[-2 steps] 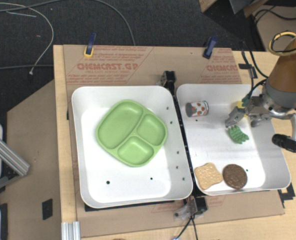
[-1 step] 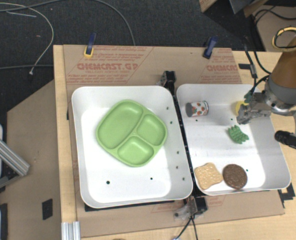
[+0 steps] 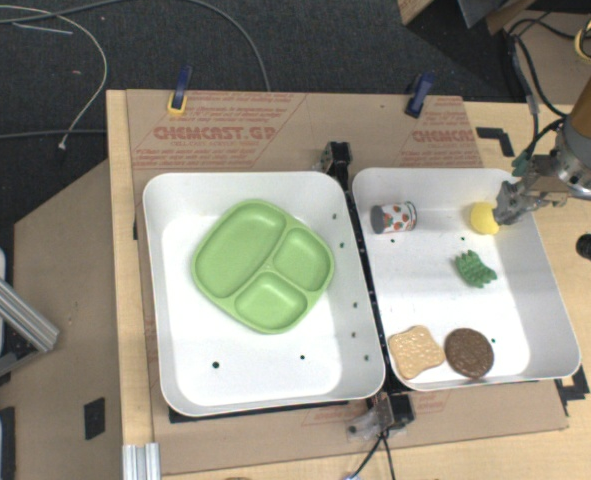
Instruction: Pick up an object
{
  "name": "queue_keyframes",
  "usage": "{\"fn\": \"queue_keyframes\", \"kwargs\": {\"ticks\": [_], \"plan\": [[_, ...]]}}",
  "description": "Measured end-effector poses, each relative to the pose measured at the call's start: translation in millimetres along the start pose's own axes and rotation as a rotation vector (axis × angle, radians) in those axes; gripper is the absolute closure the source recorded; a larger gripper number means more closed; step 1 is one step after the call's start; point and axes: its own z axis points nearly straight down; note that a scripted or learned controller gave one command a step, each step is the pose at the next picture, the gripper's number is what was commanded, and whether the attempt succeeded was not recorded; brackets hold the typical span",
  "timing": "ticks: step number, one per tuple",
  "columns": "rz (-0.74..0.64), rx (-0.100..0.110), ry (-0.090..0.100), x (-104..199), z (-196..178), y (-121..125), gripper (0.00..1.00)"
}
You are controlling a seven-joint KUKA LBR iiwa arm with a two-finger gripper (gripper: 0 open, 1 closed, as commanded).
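Observation:
The right bin [image 3: 545, 268] holds a small can with a red and white label [image 3: 394, 217] lying on its side, a yellow lemon-like object [image 3: 484, 219], a green leafy piece [image 3: 474, 269], a tan cracker [image 3: 415, 352] and a brown round cookie [image 3: 469, 353]. My gripper [image 3: 511, 204] hangs at the bin's upper right, right beside the yellow object and touching or almost touching it. I see nothing held between the fingers.
The left bin [image 3: 175, 338] holds a green divided plate [image 3: 263, 265]. Blue clamps [image 3: 181, 89] [image 3: 420, 95] pin the cardboard at the back. Black brackets join the bins at top [image 3: 336, 156] and bottom. Cables trail across the dark floor behind.

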Motion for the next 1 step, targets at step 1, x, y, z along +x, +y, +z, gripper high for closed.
{"fn": "queue_keyframes", "kwargs": {"ticks": [1], "plan": [[0.0,0.001,0.0,-0.1,-47.7,-5.3,1.0]]}}
